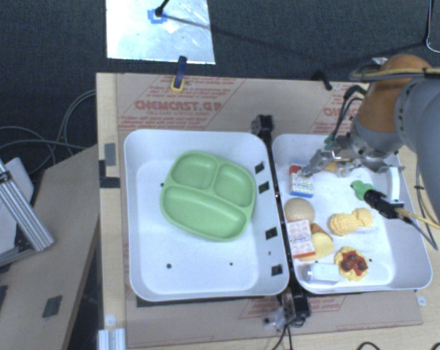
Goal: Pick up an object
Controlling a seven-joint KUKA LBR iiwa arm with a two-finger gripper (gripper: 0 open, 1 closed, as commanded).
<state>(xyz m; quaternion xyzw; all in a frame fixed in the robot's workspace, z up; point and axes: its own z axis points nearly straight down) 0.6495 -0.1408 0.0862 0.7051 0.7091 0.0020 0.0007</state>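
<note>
My gripper (316, 165) hangs low over the far part of the right bin (409, 257), reaching in from the right. Just in front of its tip lies a small red, white and blue box (302, 184). Nearer the front lie a beige bun (299, 210), a red and white carton (300, 238), a yellow piece (324, 246), a yellow corn-like piece (349, 222) and a small pizza-like piece with red topping (352, 262). Nothing shows between the fingers from this angle.
The left bin (154, 268) holds a green divided plate (208, 194). A black divider (274, 195) runs between the bins. A small green item (361, 189) and a white item (323, 273) also lie in the right bin. The grey arm (424, 122) covers that bin's far right corner.
</note>
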